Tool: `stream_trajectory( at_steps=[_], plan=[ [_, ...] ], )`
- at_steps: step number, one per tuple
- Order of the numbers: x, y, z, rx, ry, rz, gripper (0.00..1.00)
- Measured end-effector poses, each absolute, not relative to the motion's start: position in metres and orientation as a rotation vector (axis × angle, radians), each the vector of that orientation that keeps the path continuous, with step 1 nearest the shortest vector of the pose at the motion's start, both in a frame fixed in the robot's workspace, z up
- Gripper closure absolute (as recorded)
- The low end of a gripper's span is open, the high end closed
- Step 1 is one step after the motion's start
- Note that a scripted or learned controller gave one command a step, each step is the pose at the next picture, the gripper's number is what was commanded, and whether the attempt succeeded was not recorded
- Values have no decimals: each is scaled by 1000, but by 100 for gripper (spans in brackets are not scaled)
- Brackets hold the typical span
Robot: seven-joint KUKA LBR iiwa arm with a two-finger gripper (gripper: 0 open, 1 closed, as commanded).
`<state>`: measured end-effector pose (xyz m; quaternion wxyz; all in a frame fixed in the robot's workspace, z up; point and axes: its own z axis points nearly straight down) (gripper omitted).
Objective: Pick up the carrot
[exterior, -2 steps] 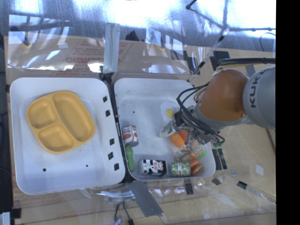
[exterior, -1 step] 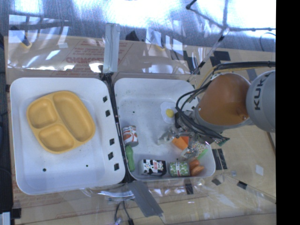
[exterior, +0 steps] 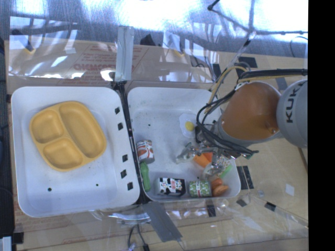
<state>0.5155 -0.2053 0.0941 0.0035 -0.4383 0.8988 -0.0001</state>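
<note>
Lighting: strong, from the top of the view; background blown out white-blue. Glare streaks on the clear sheet behind the bins [exterior: 68, 203]. Bin floors bright, evenly lit; soft shadow beneath the arm [exterior: 251, 111]. Focus soft overall, small labels unreadable.

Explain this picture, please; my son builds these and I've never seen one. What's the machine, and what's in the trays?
One camera looks down at a slant on two white bins. The grey-and-orange shape is a robot arm reaching in from the right; its hand is low in the right bin, over an orange piece, likely the carrot. Whether it grips it, I cannot tell. Nearby lie a small can, a cow-print carton and a green packet. The left bin holds a yellow divided plate.
</note>
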Motion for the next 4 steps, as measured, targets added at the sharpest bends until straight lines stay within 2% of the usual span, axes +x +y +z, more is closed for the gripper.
stream_trajectory(
  at_steps=[1,2,3,4],
  plan=[
    [503,-207,93,-1600,2708,7,0],
    [504,-205,103,-1608,2703,8,100],
    [504,-205,103,-1608,2703,8,0],
    [506,-203,113,-1614,2697,7,100]
  ],
)
